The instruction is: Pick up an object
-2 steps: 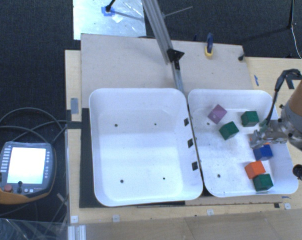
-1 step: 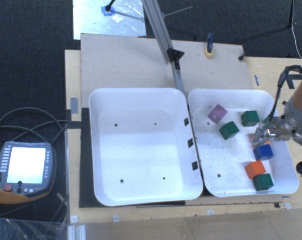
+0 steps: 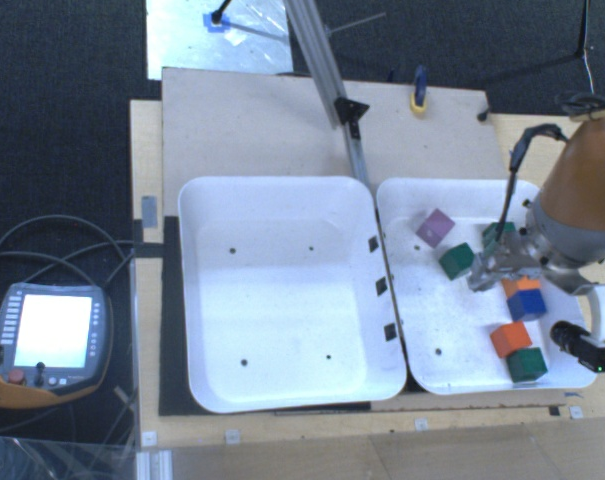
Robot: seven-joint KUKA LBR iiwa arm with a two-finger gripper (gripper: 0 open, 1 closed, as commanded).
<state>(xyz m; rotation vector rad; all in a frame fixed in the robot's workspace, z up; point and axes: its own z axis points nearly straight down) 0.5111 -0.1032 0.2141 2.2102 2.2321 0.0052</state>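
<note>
Whether the jaws were released or clenched, you could not tell from above: the gripper (image 3: 485, 273) hung low over the middle of the right bin (image 3: 422, 363), its metal tip just beside a green cube (image 3: 458, 260), and nothing showed between its tips. You had the grey arm (image 3: 582, 183) reaching in from the right, its orange band above the wrist. You could see a purple cube (image 3: 435, 226) toward the right bin's far left corner, another green block (image 3: 498, 233) close behind the gripper, a blue cube (image 3: 527, 303) with an orange block touching its far side, and an orange cube (image 3: 510, 339) touching a dark green cube (image 3: 527, 365) near the front right corner. The left bin (image 3: 282, 298) sat alongside.
</note>
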